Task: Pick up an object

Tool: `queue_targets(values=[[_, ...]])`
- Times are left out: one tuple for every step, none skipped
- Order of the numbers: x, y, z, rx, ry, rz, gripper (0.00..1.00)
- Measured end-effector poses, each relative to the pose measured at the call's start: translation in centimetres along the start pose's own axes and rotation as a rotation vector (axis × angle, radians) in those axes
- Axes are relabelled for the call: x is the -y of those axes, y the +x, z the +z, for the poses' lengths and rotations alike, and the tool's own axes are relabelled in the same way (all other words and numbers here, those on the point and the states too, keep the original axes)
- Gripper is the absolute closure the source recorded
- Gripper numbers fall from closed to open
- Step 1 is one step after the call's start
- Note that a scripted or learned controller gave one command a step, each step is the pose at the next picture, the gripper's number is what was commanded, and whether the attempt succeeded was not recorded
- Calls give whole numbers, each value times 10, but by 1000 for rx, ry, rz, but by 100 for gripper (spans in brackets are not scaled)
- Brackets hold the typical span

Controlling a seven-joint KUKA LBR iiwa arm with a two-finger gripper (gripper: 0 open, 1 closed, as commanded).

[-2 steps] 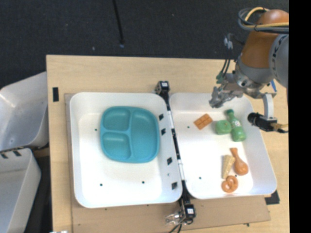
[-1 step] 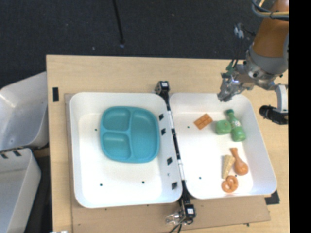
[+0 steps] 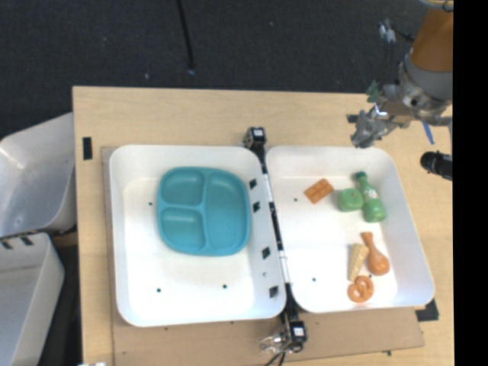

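Toys lie in the right bin while my gripper hangs above its far edge, nothing between its fingers.

From here I cannot tell how wide the fingers stand; they are too small and dark against the bench. Nearest below the gripper sits a green toy bottle, touching a green round piece on its side toward the other bin. An orange waffle-like block lies just beside those, nearer the divider. Farther from the gripper, toward the near edge of the bin, I see an orange drumstick beside a pale cone, and an orange pretzel just past them. Well apart from the gripper, the left bin holds a teal divided plate. The arm's orange band shows above the wrist.
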State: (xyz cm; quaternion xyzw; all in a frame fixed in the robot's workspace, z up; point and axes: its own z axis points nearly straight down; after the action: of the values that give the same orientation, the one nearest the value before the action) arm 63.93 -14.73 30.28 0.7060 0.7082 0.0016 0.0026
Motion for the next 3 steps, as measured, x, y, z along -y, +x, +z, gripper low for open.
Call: queue_targets(values=[[7, 50, 2, -1, 5, -2, 100], [24, 95, 25, 0, 7, -1, 100], [42, 133, 37, 0, 7, 0, 100]])
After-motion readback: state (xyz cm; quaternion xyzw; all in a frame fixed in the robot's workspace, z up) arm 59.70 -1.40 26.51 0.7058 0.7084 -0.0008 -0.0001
